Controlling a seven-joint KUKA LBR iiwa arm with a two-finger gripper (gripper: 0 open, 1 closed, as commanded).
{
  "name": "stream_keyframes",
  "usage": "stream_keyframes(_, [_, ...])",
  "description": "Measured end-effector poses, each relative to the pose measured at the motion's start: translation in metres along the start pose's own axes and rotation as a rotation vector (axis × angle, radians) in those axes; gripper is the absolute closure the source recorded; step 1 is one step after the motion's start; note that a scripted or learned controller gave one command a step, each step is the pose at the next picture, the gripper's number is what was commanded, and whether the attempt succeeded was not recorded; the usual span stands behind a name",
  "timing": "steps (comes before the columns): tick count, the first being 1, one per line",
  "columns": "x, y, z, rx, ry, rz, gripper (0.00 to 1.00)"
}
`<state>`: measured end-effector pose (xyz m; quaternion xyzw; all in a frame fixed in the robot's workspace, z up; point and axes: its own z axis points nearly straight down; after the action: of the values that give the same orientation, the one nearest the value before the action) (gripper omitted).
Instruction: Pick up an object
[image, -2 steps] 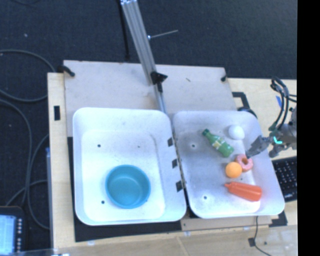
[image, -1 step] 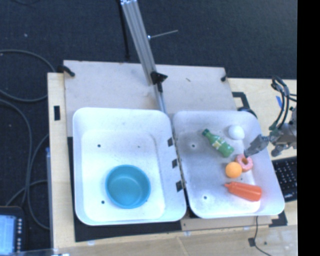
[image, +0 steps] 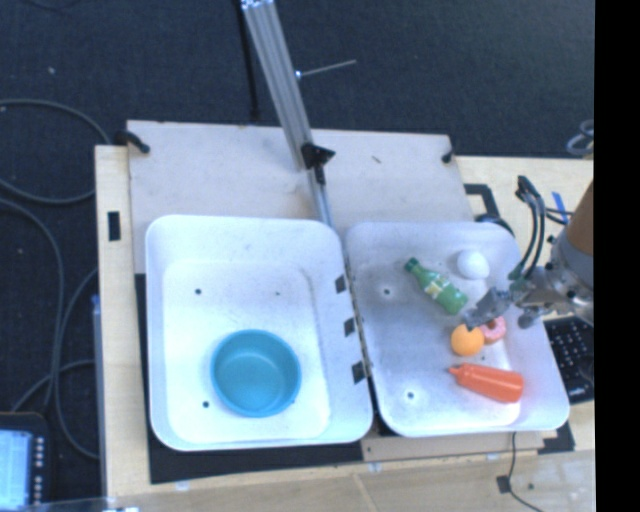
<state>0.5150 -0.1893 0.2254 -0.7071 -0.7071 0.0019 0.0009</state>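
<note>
- We saw the orange ball (image: 466, 341) in the right bin (image: 400, 400), touching a small pink piece (image: 493, 331) on its right.
- The gripper (image: 497, 306) hung just above and to the right of the ball; we could not tell how its jaws stood, and nothing showed between them.
- A green bottle (image: 436, 284) lay up-left of the ball, a white ball (image: 471, 264) beyond it, and an orange carrot (image: 488, 382) just below.
- We judged a good pick meant centring over the ball and dropping straight, since it would roll if nudged.
- Left of the ball the bin floor was bare, giving room; the bin's right wall stood near, so we would keep any sideways move leftward.
- The left bin (image: 180, 260) held a blue bowl (image: 256, 372), well apart.
</note>
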Motion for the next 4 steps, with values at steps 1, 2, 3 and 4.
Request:
stream_keyframes(1, [0.008,0.005,0.051,0.0,0.0,0.005,0.0])
stream_keyframes(2, [0.011,0.006,0.095,-0.001,0.0,0.003,0.0])
stream_keyframes(3, [0.01,0.008,0.08,-0.012,0.0,0.009,1.0])
stream_keyframes(4, [0.007,0.011,0.014,-0.012,0.001,-0.006,1.0])
